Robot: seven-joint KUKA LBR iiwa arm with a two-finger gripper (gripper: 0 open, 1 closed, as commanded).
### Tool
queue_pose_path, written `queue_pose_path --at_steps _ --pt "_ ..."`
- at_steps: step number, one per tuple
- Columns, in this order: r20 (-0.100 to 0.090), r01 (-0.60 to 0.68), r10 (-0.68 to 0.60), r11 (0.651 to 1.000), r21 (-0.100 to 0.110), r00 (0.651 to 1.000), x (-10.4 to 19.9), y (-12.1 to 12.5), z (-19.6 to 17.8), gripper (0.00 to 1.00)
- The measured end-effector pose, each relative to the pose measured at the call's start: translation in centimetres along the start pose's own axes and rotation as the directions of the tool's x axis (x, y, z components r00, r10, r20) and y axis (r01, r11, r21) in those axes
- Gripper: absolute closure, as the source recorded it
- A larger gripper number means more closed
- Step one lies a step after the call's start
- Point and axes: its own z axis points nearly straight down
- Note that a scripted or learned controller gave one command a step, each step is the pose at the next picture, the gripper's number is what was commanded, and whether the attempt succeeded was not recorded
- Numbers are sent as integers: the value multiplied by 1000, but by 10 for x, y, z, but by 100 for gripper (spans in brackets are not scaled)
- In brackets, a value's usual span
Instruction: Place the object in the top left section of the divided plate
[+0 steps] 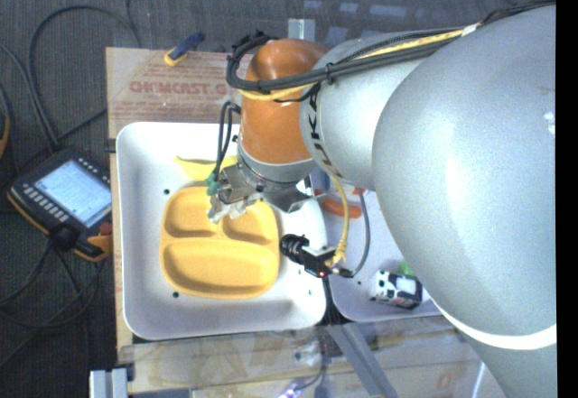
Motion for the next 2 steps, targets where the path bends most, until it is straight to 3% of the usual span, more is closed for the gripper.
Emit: queue_pose_path --at_steps 1,2 --pt "4 -243 243 970 -1 970 32 64 -9 100" --pt "1 -177 177 984 2 984 63 7 23 100"
